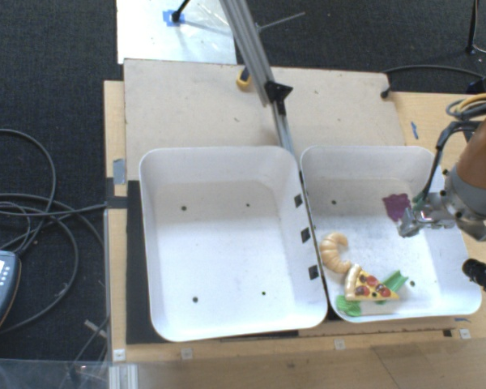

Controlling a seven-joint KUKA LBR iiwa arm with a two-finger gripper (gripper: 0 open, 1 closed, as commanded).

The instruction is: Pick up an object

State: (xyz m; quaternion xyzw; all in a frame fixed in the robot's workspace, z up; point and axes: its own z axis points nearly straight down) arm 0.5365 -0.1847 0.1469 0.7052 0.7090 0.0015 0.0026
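The right bin holds several small things. A purple piece lies near its right side. A tan croissant-shaped toy sits near the bin's left wall. A pizza slice toy rests at the front, with a green piece beside it. My gripper reaches in from the right and hangs just below and to the right of the purple piece, close to it. Whether it touches the piece is unclear.
The left bin stands beside the right one, with a shared wall between them. A slanted metal pole crosses above the bench at the back. Cables and a pendant lie on the floor at the left.
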